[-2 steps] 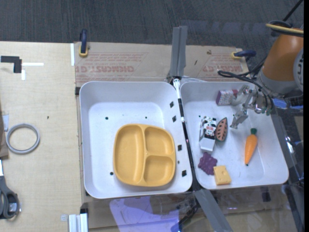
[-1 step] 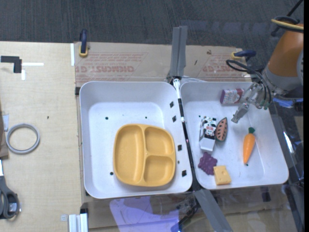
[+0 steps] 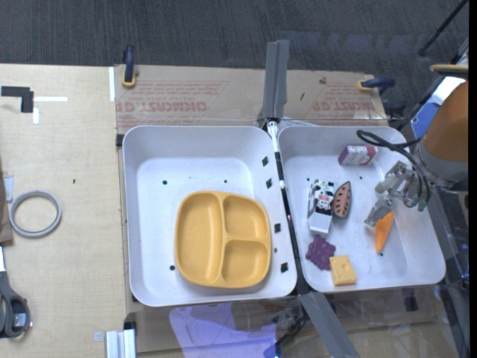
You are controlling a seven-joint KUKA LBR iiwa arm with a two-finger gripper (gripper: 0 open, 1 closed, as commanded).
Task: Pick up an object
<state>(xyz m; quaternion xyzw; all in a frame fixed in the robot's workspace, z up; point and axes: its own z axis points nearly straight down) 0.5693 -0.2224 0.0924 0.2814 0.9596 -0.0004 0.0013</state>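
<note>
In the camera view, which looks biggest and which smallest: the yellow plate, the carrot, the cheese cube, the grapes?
1. Yellow plate, by far.
2. Carrot.
3. Grapes and cheese cube look alike in size; I won't rank them.

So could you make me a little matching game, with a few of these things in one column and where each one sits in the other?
Things:
1. yellow divided plate
2. orange carrot
3. purple grapes
4. grey ring

Places:
A. on the wooden bench, left of both bins
B. right bin, just below the gripper
C. left bin
D. right bin, near its front edge, beside a yellow cheese piece

Pairs: 1-C, 2-B, 3-D, 4-A
</note>
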